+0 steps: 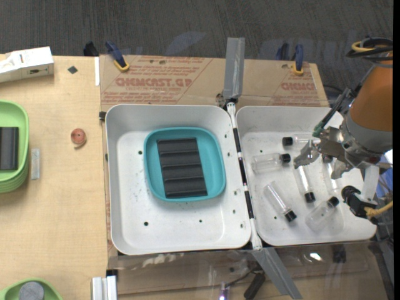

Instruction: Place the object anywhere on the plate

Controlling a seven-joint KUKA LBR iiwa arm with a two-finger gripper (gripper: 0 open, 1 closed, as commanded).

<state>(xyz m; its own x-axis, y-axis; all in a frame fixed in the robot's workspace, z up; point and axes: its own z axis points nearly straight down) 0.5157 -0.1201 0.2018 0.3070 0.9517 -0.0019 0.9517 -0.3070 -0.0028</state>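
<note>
The arm [374, 102], grey with an orange band, rises closest to the lens at the right edge. Its gripper [310, 154] hangs low over the right bin. It is too small and cluttered to tell whether it is spread or pressed together, and nothing can be made out in its grasp.

One wooden bench [56, 230] carries everything. One brown cardboard sheet [162, 77] with red print lies behind the bins. The two white bins sit side by side and touching: the left bin [128, 217] and the right bin [275, 230].

One teal plate [152, 167] lies about mid-way in the left bin, with one black ridged insert [181, 167] of four ribs on it. One green dish [15, 120] sits at the left edge of the bench, holding a black block [7, 147]. One white box [25, 62] lies at the far left corner. One grey post [234, 64] stands behind the seam between the bins.

All the vials are in the right bin, none on the plate. I count five clear ones with black caps:
- one [267, 162] lying near the bin's left wall
- one [304, 180] just below the gripper
- one [276, 200] nearer the front
- one [321, 215] by the front right corner
- one [289, 141] toward the back, of which little but the cap is plain

Two blue-and-orange clamps [117, 55] [298, 61] grip the cardboard's far edge. One small pink disc [77, 136] lies on the bench between the dish and the left bin.
</note>
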